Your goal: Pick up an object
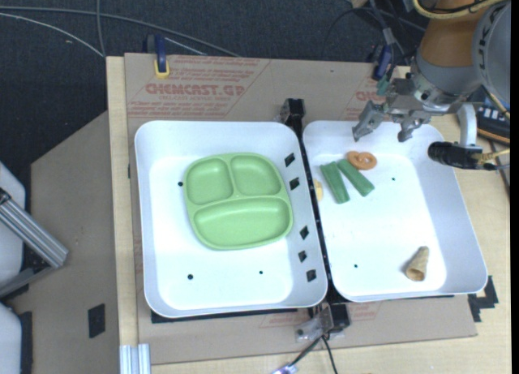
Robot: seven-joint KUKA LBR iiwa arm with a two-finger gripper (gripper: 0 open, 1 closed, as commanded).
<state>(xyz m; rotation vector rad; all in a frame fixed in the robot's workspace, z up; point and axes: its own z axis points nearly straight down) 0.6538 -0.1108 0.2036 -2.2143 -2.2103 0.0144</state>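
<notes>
We see the gripper [388, 126] spread open and holding nothing at the right bin's [454, 226] 12 o'clock rim, orange ring [362, 160] and two green sticks [346, 179] just below it, tan cone [417, 264] at 5 o'clock, arm cut off by the frame edge.

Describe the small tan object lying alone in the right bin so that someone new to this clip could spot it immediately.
Start with the right bin, the one without the green divided plate. Go to its near right corner, far from the gripper at the bin's far edge. There lies a tan cone-shaped piece, set apart from the two green sticks and the orange ring clustered at the far side.
</notes>
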